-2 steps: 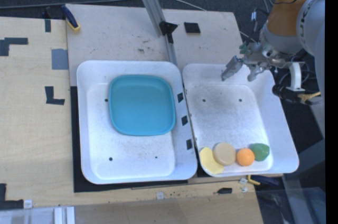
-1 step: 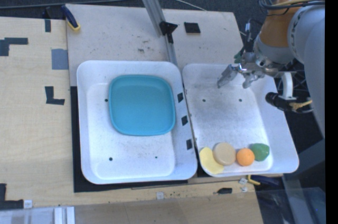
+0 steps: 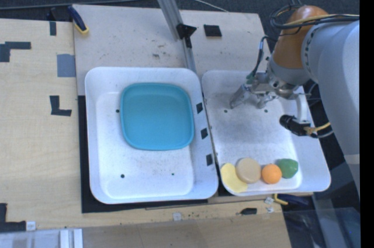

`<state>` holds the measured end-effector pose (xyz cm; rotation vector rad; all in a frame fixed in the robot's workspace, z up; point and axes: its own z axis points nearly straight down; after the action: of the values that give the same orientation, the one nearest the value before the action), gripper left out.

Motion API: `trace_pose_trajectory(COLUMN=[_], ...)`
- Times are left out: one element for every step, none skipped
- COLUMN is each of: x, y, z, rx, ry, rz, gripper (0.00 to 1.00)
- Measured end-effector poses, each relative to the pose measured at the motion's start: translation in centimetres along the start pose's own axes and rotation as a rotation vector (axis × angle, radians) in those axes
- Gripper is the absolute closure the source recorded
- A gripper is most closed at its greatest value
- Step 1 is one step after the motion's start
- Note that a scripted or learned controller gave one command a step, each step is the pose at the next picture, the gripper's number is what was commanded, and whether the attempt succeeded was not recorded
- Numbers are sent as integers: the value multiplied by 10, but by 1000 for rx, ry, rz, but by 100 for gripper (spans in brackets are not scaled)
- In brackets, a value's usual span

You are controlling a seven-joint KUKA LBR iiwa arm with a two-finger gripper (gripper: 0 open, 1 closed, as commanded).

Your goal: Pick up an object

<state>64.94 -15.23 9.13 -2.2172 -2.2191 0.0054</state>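
Two jaws [image 3: 250, 97] stand spread and hold nothing, poised over the upper part of the right bin [image 3: 234, 124]. Along that bin's lower edge lie a yellow piece [image 3: 229, 178], beige disc [image 3: 248, 169], orange ball [image 3: 271, 174] and green object [image 3: 288, 167]. The left bin [image 3: 99, 135] holds a blue plate [image 3: 156, 116].
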Motion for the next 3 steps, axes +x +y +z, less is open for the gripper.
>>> trace_pose_trajectory(x=[0,4,4], y=[1,3,3], z=[-14,-76,-129], rx=[-5,-10,-10], ry=[-1,-2,-2], rz=[-1,0,0], gripper=[100,100,100])
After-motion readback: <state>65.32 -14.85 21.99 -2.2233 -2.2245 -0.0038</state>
